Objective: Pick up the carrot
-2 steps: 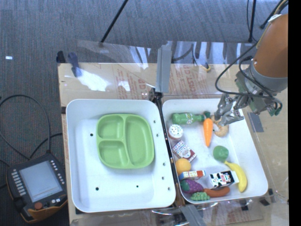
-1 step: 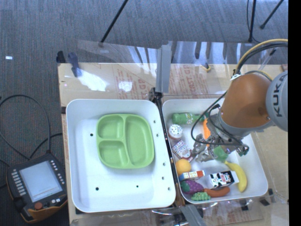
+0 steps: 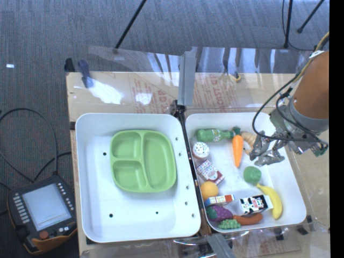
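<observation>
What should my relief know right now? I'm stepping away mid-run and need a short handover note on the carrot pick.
Gripper: hovering low in the right bin, to the right of the carrot; nothing visible between its fingers, and open or shut can't be judged.
Carrot: lying in the right bin, tip toward the camera, just below the green bottle and left of the green apple.
Done: arm is positioned near the target.
Left: the grasp and lift; the carrot is not yet picked up.

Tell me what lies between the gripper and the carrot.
In the camera view, bare white bin floor separates gripper from carrot.
</observation>
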